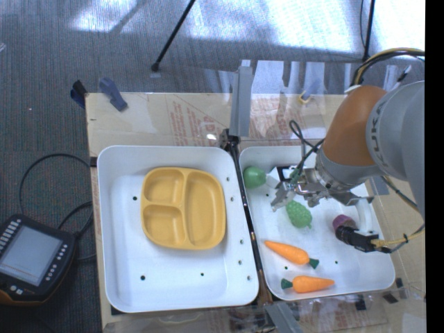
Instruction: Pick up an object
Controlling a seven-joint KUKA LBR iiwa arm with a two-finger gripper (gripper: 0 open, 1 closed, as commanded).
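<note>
Hand (290, 194) just above bumpy green fruit (300, 214), finger state unclear, right bin (383, 269)

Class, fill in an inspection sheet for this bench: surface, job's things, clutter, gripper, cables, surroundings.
Surface: left bin and right bin, white, side by side on a bench.
Job's things: right bin holds a green ball, a bumpy green fruit, a purple piece and two carrots.
Clutter: yellow divided plate in the left bin.
Gripper: gripper low over the right bin, just above the bumpy green fruit; grip cannot be judged.
Cables: black cable on the floor at left; cables along the arm.
Surroundings: pendant on the carpet; stand leg behind.
</note>
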